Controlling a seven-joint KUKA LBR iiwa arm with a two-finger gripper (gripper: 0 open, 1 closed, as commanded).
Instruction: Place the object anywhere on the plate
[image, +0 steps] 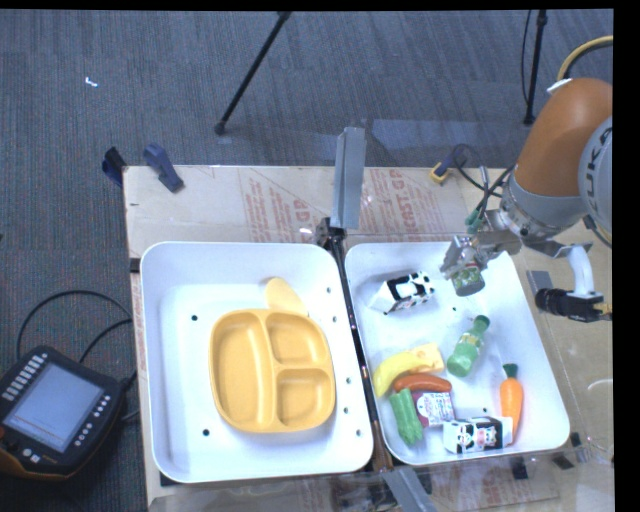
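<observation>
A yellow divided plate (272, 370) lies in the left white bin (170, 300), with nothing on its compartments. My gripper (466, 268) hangs over the upper part of the right bin (535, 330), to the right of a black-and-white toy cow (408, 290). A small grey-green shape sits at the gripper's tip; what it is stays unclear. Lower in the right bin lie a green bottle (467, 347), a carrot (511, 395), a banana (393, 368) and a red sausage (422, 383).
Near the right bin's front edge lie a green cucumber (405, 416), a red packet (436, 405) and a cow-patterned carton (473, 435). A grey post (349, 185) rises behind the bins. A teach pendant (55, 405) rests on the floor at left.
</observation>
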